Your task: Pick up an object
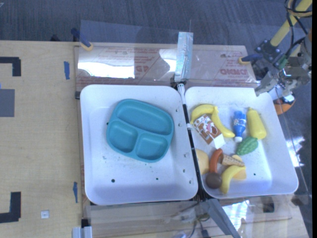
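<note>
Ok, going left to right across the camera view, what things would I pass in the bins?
Teal divided plate → red and white packet → blue bottle → yellow corn-like toy, with the gripper further right, above the right bin's far corner.

a pale wooden bench (34, 148) stands on dark grey carpet (124, 4), with glare at its far edge.

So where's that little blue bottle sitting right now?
The blue bottle lies in the right-hand bin, toward its far side, between a banana on its left and a yellow corn-like piece on its right, just above a green toy.
</note>
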You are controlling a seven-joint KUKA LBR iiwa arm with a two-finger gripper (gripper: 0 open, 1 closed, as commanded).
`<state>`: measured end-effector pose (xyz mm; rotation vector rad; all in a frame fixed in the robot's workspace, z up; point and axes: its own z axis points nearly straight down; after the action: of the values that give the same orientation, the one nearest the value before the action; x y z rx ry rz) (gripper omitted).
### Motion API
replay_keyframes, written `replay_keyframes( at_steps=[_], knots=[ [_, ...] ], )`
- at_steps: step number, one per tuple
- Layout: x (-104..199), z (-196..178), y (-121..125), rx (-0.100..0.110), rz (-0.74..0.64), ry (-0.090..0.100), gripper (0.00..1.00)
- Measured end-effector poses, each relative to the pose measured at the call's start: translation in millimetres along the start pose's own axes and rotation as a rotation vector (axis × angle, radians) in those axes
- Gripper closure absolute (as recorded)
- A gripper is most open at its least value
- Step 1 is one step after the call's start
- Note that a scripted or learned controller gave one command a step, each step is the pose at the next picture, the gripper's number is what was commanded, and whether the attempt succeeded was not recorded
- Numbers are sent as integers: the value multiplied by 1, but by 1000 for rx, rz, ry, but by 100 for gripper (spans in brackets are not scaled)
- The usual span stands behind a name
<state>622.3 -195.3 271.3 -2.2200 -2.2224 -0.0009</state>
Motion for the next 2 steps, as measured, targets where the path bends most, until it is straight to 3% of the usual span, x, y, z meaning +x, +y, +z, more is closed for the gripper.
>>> replay_keyframes(
  at_steps=[1, 2],
  knots=[
    [25, 129, -5, 12, -140, 3, 0],
    [1, 185, 25, -3, 120, 1, 0]
  ],
)
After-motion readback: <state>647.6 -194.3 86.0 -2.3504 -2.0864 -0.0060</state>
